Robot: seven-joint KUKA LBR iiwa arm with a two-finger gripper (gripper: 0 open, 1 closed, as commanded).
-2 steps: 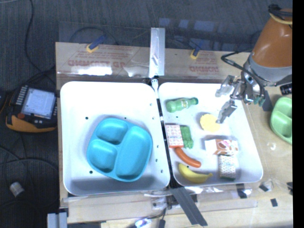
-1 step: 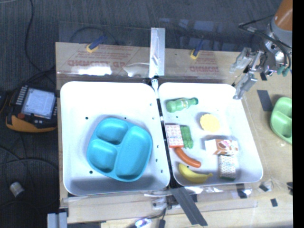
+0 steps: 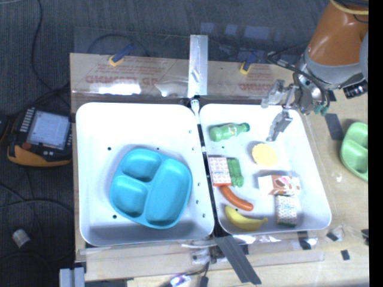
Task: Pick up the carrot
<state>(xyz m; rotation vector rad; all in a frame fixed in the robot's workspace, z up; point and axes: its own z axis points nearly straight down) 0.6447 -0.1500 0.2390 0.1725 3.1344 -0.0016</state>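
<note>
The carrot (image 3: pixel 236 198) is a small orange-red stick lying at a slant in the front part of the right bin (image 3: pixel 317 160), just above a banana (image 3: pixel 244 219). My gripper (image 3: pixel 277 111) hangs over the back right corner of that bin, far from the carrot. Its two grey fingers are spread, open, with nothing between them; one fingertip (image 3: pixel 279 126) points down toward a yellow round piece (image 3: pixel 264 154).
The right bin also holds a green bottle (image 3: pixel 227 131), a red-and-white packet (image 3: pixel 219 171), a green vegetable (image 3: pixel 234 172), a small carton (image 3: pixel 278 184) and a box (image 3: pixel 287 208). A blue divided plate (image 3: pixel 151 187) lies in the left bin (image 3: pixel 96 130).
</note>
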